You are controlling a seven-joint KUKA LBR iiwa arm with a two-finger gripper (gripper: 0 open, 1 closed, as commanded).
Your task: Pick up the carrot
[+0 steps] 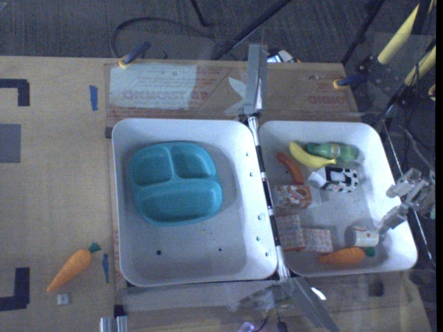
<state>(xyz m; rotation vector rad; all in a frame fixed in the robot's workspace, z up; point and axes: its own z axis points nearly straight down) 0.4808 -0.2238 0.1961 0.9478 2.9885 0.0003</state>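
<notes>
One carrot [69, 269] lies on the desk [55, 185] near its front left corner, outside the bins. A second carrot [342, 256] rests in the right bin [387, 158], at its front edge. Gripper [408, 198] at that bin's right edge; finger state cannot be told.

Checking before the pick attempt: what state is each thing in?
Carrot: lying flat in the right bin.
Second carrot: lying on the bench, outside both bins.
Teal tray: upside down in the left bin.
Green bottle: on its side.
Gripper: beside the can.
</notes>
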